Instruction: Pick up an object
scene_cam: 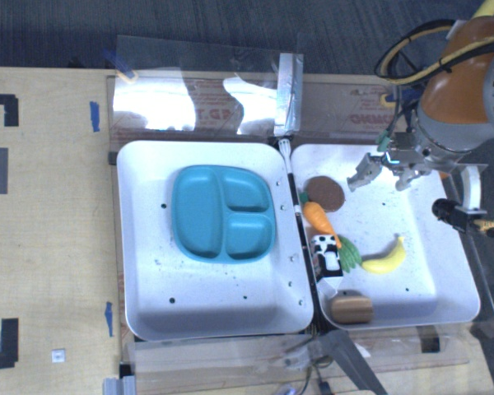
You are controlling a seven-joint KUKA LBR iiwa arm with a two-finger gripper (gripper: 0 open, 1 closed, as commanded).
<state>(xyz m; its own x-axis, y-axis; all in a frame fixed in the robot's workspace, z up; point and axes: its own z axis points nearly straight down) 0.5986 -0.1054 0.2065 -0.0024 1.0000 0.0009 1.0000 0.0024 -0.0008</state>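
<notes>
My gripper (384, 175) hovers over the upper part of the right bin (420, 299), its two fingers spread open with nothing between them. Just left of it lies a brown round cookie (324, 192). Below that an orange carrot (316, 216) leans along the bin's left wall. A black-and-white toy cow (327, 254) with a green leafy piece (349, 255) sits lower, and a yellow banana (384, 257) lies near the bin's middle. A brown wooden block (351, 308) rests at the front edge.
The left bin (140, 245) holds a blue divided plate (222, 212). A clear plastic sheet and metal divider (286, 97) stand behind the bins. Cables (412, 52) loop beside the arm at top right.
</notes>
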